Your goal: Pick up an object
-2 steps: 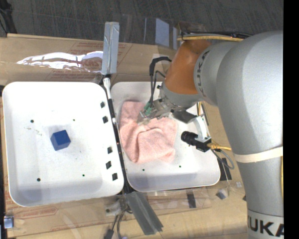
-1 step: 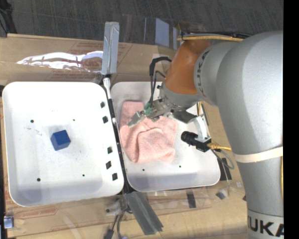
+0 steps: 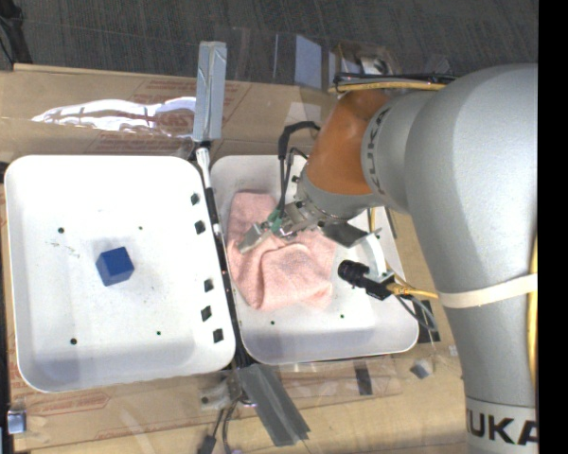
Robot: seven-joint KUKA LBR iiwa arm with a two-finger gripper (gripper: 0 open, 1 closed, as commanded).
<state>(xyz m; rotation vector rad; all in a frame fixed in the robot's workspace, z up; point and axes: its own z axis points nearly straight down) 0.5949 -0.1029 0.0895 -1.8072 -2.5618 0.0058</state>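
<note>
The pink cloth (image 3: 276, 263) lies crumpled in the right bin (image 3: 308, 343), looking light, limp and easy to pinch at a raised fold, where the pincer (image 3: 265, 230) touches its upper edge, state impossible to tell.

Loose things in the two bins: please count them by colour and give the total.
Blue: 1, a blue cube in the left bin
Pink: 1, a pink cloth in the right bin, under the gripper
Total: 2
</note>
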